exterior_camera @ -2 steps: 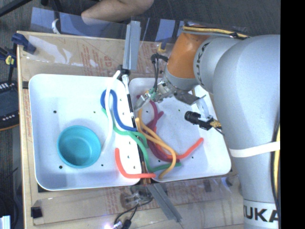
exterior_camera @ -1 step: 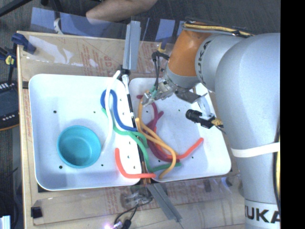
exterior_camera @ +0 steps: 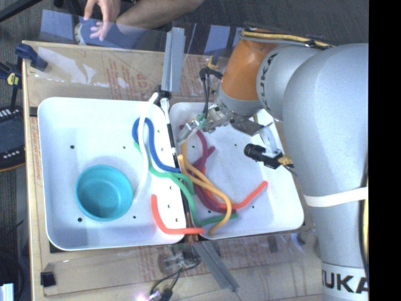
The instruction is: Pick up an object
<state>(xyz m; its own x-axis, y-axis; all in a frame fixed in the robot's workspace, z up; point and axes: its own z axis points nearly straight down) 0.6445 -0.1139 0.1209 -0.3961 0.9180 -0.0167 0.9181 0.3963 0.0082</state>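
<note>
Grey KUKA arm (exterior_camera: 319,124) w/ a smooth matte shell and glossy orange band (exterior_camera: 241,71) is reaching in from the right, bulky links covering much of the right bin (exterior_camera: 282,212). End effector (exterior_camera: 203,121) is sitting low at that bin's upper-left corner, near the divider; can't tell if it's clenched or released, too small and cluttered there. Task objs are bendy rubbery tubes in a tangle: a blue tube (exterior_camera: 147,146) is looping in the left bin (exterior_camera: 62,124), a green tube (exterior_camera: 172,179) and a white tube (exterior_camera: 145,162) are draping over the rims between bins, a yellow-orange tube (exterior_camera: 207,187) and a maroon tube (exterior_camera: 203,152) are curling in the right bin, touching each other. A red-orange tube (exterior_camera: 164,218) is hooking along the left bin's lower edge; another red-orange piece (exterior_camera: 250,195) is lying beside the tangle on the right. A round teal plastic bowl (exterior_camera: 104,192), smooth, is sitting upright in the left bin, apart from the tubes. Both bins are shallow, white, w/ rounded corners, resting on a pale wood-grain worktop (exterior_camera: 94,74). A person's hand (exterior_camera: 103,8) is showing at top.
</note>
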